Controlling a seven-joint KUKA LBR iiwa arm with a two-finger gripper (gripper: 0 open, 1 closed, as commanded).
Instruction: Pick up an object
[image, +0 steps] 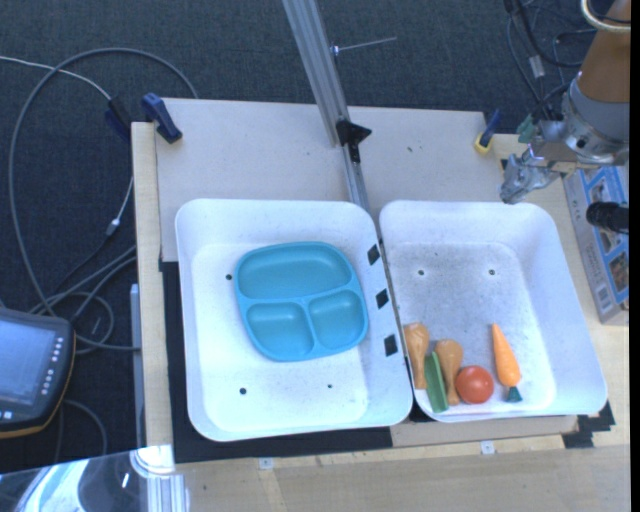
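Nearest us, along the near wall of the right shallow white plastic bin (560, 260), we see a smooth red toy tomato (475, 384) beside a tapered orange toy carrot (504, 357), while beyond its far rim hovers the metal claw (518, 180), its state impossible to tell.

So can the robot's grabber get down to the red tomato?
Probably yes. The tomato lies uncovered near the bin's front wall, but a carrot and other toy food crowd it. The gripper hovers above the far rim.
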